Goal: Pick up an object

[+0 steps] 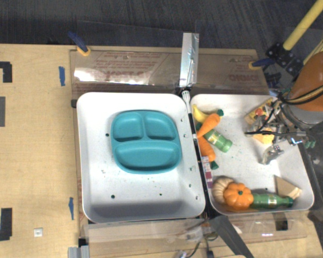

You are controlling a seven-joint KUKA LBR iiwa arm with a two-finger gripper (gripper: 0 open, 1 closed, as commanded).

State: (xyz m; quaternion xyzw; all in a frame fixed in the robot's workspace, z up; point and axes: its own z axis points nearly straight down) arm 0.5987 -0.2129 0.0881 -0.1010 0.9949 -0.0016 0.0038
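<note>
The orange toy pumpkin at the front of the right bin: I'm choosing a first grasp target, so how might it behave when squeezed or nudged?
The orange toy pumpkin looks round and ribbed, so it may roll or slip out of a pinch. It looks like a light toy. It touches a tan round item and a green bottle, so nudging it would probably shift both.

A teal three-compartment plastic tray (146, 141) is seen lying in the left shallow white bin (91, 160). In the right shallow white bin (301, 171), an orange toy carrot (206, 126), a small green bottle (219, 141), an orange toy pumpkin (237, 195), a dark green bottle (272, 200) and a tan cardboard wedge (286, 187) are scattered. The metal two-finger gripper (272, 153) is positioned over that bin's right part, below the orange-banded wrist (314, 82).
</note>
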